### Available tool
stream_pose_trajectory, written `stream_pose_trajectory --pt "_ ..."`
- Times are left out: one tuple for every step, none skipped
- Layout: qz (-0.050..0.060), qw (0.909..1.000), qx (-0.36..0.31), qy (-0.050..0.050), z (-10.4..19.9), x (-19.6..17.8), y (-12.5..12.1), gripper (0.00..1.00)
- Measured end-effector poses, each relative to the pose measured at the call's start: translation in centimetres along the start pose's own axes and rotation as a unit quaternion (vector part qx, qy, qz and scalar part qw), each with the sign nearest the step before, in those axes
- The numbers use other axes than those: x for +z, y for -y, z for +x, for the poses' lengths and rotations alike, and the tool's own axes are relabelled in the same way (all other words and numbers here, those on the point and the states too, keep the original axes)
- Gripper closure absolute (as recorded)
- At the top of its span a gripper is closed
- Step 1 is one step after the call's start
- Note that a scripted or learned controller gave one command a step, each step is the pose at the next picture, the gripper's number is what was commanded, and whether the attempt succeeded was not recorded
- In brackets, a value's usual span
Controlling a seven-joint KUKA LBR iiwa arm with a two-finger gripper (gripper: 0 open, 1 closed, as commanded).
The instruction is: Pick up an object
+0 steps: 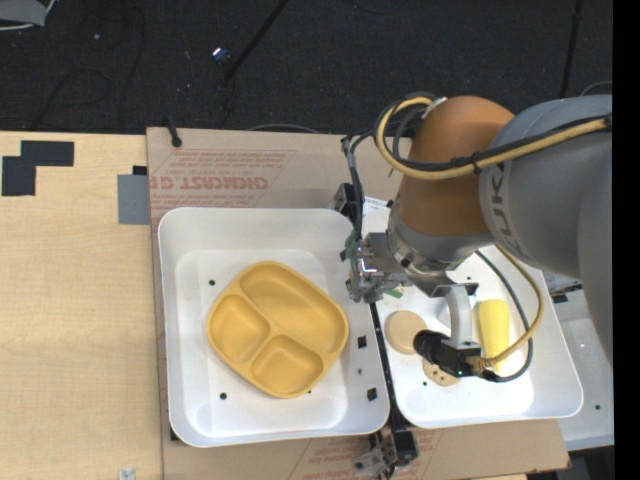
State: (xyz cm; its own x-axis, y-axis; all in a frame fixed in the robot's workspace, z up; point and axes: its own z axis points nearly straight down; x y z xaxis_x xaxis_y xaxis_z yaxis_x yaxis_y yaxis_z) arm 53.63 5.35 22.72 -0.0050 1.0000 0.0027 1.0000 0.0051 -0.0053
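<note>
The hand (372, 276) hangs low over the left edge of the right bin (560, 393), just beside the wall it shares with the left bin (190, 238); the wrist hides its tip, so I cannot tell whether it is spread or pinched, and nothing is visible in its grip. Nearest it in the right bin lies a small tan disc (404, 330), flat and thin, with a second tan piece (436, 370) just beyond, partly under a black cable end. These look light and stiff but lie low, so pinching one by opposite edges seems the only hold. A yellow cylinder-like object (494, 330) lies further right; it looks light and smooth, best taken across its narrow width. In the left bin rests a yellow divided plate (277, 328), rigid plastic, too broad except at its rim.
</note>
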Motion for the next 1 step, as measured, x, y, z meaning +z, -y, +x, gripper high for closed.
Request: stream_pose_trajectory --pt "0.001 1.0000 0.000 0.001 5.18 1.11 1.65 1.00"
